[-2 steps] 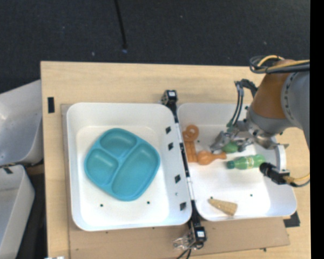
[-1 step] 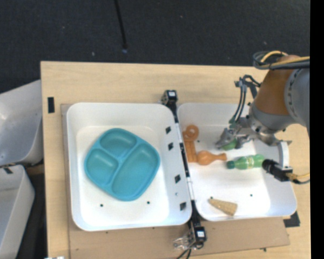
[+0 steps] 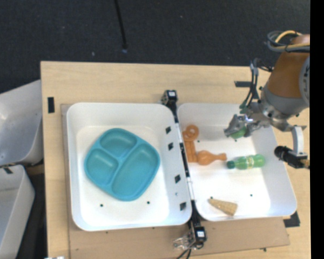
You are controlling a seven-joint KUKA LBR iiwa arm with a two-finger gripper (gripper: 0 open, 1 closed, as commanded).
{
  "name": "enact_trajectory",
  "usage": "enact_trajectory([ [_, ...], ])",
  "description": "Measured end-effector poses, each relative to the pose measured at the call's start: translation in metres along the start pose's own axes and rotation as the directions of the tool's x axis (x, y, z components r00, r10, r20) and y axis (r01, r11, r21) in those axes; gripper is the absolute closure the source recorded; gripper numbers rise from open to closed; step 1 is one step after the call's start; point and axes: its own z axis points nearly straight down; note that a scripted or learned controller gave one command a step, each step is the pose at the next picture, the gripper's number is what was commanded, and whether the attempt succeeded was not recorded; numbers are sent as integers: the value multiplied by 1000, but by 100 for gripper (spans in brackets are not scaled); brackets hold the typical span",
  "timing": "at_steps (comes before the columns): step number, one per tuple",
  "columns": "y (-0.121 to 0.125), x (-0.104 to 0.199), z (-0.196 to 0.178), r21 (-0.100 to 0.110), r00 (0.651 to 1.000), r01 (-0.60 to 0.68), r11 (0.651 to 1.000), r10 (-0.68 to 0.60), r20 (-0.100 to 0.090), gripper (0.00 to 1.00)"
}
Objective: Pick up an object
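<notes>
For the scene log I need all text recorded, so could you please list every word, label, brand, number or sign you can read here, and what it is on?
None can be read.
Green bottle: any label is too small and blurred to tell.
Teal divided plate, orange toy, tan wedge and white bins: no print visible.

In the right bin [image 3: 270,198] the orange toy [image 3: 197,147] hugs the dividing wall, the green bottle [image 3: 247,162] lies across the middle and the cone [image 3: 223,206] sits near the front edge (open floor lies between them). A teal plate [image 3: 122,163] takes the left bin's [image 3: 75,198] centre.
</notes>
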Motion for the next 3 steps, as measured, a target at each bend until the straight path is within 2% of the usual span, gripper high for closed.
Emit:
enact_trajectory([
  [1, 2, -2, -54, 1, 1000, 1, 1000, -1, 0, 100],
  [2, 2, -2, -65, 4, 1000, 3, 1000, -3, -1, 100],
  [3, -2, 51, -55, 8, 1000, 3, 1000, -3, -2, 100],
])
